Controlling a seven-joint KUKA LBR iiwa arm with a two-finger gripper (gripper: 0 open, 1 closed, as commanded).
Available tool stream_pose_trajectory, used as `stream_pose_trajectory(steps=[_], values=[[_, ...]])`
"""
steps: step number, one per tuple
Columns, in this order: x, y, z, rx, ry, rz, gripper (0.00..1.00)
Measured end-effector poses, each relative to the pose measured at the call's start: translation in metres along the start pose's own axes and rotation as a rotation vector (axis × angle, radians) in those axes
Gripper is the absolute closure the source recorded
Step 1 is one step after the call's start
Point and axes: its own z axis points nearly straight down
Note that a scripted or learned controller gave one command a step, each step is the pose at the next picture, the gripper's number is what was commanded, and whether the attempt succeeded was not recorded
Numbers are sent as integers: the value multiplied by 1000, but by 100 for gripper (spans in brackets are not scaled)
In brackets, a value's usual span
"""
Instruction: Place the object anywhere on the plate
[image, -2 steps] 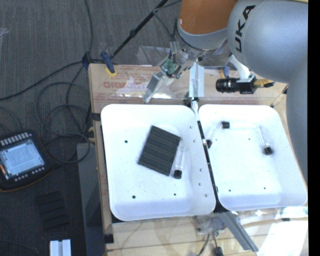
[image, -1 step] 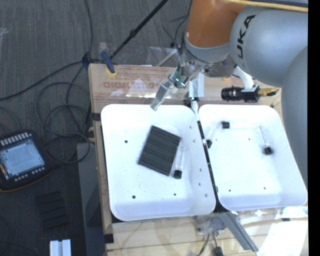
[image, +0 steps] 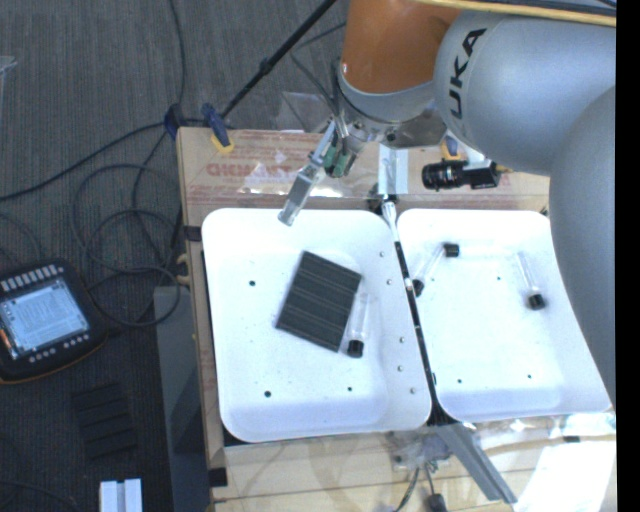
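Observation:
A dark ribbed rectangular plate (image: 318, 300) lies tilted in the middle of the left bin (image: 250, 400). A clear tube with a black cap (image: 355, 330) lies along the plate's right edge, on the bin floor. Two more clear capped tubes are in the right bin (image: 500, 390), one (image: 437, 262) near its back left and another (image: 528, 280) at its right. My gripper (image: 339, 205) hangs over the back rim of the left bin, behind the plate. It is open, its fingers (image: 298, 197) are spread wide, and nothing is between them.
The ridge where the two bins meet (image: 410, 300) runs just right of the plate. Brown board (image: 250, 165) lies behind the bins. A teach pendant (image: 40, 318) and cables are on the floor to the left.

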Motion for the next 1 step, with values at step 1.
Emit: stream_pose_trajectory(steps=[1], values=[[-7, -9, -1, 0, 0, -175, 0]])
